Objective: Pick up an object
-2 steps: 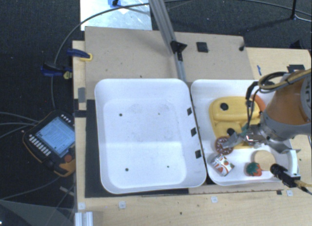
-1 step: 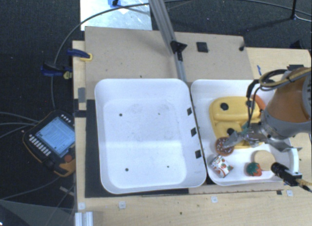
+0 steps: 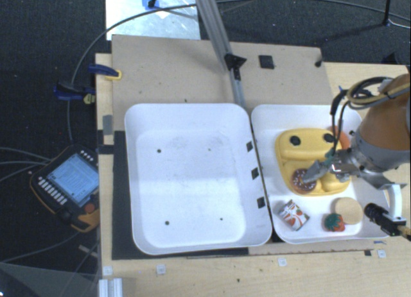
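The right bin (image 3: 266, 161) holds several objects. A yellow toy with black spots (image 3: 302, 145) lies in its middle, with a round brown-red piece (image 3: 302, 181) at its near edge. A small red-and-white carton (image 3: 293, 215), a tan round piece (image 3: 349, 208) and a red-and-green strawberry-like toy (image 3: 333, 222) lie along the front. My gripper (image 3: 319, 170) reaches in from the right and hangs low over the yellow toy's front edge, right beside the brown-red piece. A bit of orange (image 3: 345, 140) shows behind the arm.
The left bin (image 3: 186, 115) sits beside the right one, joined by black clips (image 3: 255, 172). A grey pole (image 3: 215, 26) slants over the bench's back. A teach pendant (image 3: 67, 183) and cables lie on the floor to the left.
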{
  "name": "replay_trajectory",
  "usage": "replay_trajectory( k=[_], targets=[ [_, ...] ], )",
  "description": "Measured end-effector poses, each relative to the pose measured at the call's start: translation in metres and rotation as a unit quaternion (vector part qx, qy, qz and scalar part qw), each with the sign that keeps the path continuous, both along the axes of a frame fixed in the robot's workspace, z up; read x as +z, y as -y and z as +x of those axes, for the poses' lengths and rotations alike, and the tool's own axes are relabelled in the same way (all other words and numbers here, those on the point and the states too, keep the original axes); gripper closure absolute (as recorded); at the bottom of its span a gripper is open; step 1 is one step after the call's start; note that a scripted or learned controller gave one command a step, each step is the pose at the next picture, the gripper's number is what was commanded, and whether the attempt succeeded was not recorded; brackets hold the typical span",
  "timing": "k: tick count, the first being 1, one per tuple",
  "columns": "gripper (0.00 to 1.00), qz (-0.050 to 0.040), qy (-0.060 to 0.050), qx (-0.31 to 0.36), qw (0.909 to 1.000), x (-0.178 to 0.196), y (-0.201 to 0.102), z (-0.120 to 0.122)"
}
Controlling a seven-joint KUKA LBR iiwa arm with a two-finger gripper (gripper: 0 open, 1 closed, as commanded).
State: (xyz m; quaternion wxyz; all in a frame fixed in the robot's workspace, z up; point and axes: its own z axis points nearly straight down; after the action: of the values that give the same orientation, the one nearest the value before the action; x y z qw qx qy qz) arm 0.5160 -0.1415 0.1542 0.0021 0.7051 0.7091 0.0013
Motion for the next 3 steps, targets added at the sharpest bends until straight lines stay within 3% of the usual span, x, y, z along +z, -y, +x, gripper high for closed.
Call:
replay_trajectory(
  k=[2,3],
  targets=[
    [1.0,-0.0004,0.001,0.0,1.0,0.097,0.008,0.006],
    [1.0,0.0012,0.0,0.003,1.0,0.096,-0.041,0.026]
  ],
)
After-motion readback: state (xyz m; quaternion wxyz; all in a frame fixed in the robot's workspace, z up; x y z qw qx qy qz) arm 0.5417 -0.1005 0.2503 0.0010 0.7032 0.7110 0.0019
